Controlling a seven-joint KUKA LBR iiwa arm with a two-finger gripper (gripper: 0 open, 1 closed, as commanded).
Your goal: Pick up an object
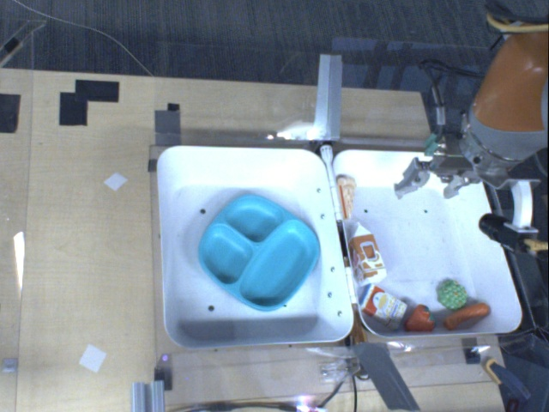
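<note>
My gripper [433,181] hangs over the far part of the right bin [433,239], its two fingers spread open with nothing between them. The objects lie nearer the front of that bin. An orange-and-white carton [367,258] leans against the left wall. In the front corner sits a smaller carton [383,305], with a red fruit [419,318] beside it. To the right are a green knobbly ball [452,294] and an orange carrot-like piece [467,316]. A slim orange-and-white stick [346,197] lies along the left wall, left of the gripper.
The left bin [180,230] holds a blue divided plate [258,251]. A metal post [329,97] stands behind the joint between the bins. The grey arm with its orange band [513,84] comes in from the right over the bin's far right corner.
</note>
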